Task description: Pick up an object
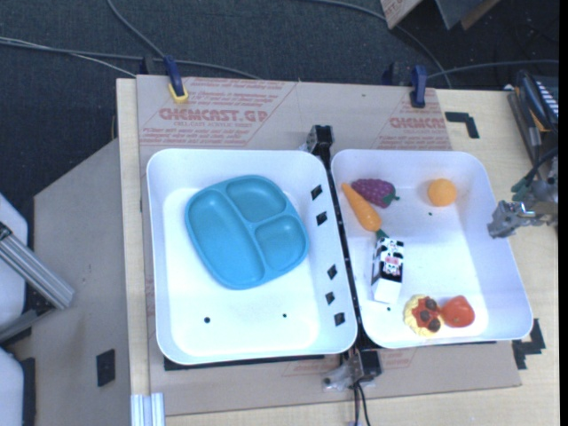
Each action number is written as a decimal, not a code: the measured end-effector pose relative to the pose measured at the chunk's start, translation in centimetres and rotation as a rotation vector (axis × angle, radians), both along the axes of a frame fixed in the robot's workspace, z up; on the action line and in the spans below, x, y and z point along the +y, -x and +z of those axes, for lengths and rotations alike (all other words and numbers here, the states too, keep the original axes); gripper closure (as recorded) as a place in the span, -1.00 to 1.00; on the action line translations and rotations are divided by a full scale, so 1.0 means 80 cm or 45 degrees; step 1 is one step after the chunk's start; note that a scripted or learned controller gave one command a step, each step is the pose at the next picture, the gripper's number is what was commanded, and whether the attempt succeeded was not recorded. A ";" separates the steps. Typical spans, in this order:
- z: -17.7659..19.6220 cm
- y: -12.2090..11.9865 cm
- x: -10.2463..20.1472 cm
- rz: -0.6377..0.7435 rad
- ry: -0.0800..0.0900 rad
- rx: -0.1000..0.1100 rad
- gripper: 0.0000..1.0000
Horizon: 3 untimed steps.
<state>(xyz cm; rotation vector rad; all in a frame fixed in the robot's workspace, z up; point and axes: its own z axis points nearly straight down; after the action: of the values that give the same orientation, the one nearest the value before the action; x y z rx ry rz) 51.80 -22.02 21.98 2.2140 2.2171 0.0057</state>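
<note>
Nearest to us, at the front of the right bin (497, 264), sit a toy pizza slice (422, 315) and a red tomato-like piece (457, 311), touching each other. Taking the small cow-print milk carton (388, 271) as our landmark: the pizza slice lies just in front of it, an orange carrot (360, 207) lies behind it along the bin's inner wall, purple grapes (373, 191) sit just beyond the carrot, and an orange fruit (442, 192) rests behind and to the right. Well to the carton's left, a blue divided plate (246, 230) lies in the left bin (169, 264). We see the hand (508, 218) at the right bin's outer rim, right of the carton, holding nothing; whether it is spread or closed we cannot tell. We judge it parked there so every object stays reachable, with none yet chosen.
</note>
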 end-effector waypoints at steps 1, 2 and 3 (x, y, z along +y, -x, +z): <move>-0.001 -0.001 0.000 0.000 -0.003 0.008 1.00; -0.002 0.003 0.061 0.004 -0.009 0.013 1.00; -0.001 -0.018 0.135 0.008 -0.007 0.009 1.00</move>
<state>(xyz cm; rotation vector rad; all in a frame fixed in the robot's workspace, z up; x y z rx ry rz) 53.28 -11.25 21.92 2.2133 2.2310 0.0041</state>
